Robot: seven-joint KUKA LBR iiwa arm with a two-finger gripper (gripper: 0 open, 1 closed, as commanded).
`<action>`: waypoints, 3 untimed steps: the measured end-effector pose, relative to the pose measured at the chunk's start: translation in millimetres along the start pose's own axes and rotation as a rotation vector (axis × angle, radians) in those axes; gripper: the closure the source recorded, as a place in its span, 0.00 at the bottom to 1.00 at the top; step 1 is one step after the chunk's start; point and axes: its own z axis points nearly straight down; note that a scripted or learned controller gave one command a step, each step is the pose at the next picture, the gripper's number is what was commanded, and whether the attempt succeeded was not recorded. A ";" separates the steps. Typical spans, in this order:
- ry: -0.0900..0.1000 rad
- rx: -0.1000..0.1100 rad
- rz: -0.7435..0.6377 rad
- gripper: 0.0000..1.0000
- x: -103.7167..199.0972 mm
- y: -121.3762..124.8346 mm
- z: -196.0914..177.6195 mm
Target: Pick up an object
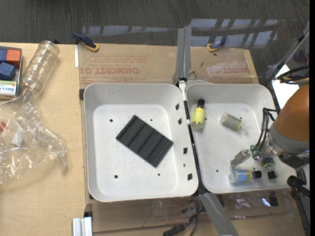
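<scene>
Hand (244,157): low in right bin, near its front-right corner; arm enters from the right. Open or clenched: cannot tell, metal parts too small and cluttered.
Small blue-capped vial (242,176): task's likeliest thing, judging by closeness. Lies flat on bin floor just below the hand, at front of right bin. Long axis runs approx. left-right, slight tilt; dark end pts right, pale/blue end left. Not lifted.
Progress: pick not done as far as visible. Nothing seen between hand parts. Left to do: close on an item, raise it clear of bin.
Dark ribbed slab (144,140): mid left bin, flat, long axis diagonal, upper-left to lower-right.
Clear capsule-like item (232,122): right bin, mid-back, lying on its side, apart from hand.
Yellow bottle w/ black cap (198,115): right bin, back-left, beside divider; cap pts to far side.
Right bin (216,97): white, shallow.
Left bin (98,107): white, shallow, touching right bin at centre.
Counter (44,195): wood, w/ crumpled clear plastic at left.
</scene>
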 end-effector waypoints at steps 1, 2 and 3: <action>0.001 0.001 0.003 1.00 0.1 -0.1 -8.5; -0.002 -0.002 0.108 1.00 62.5 31.8 -126.7; -0.002 -0.001 0.108 0.00 62.4 31.7 -126.6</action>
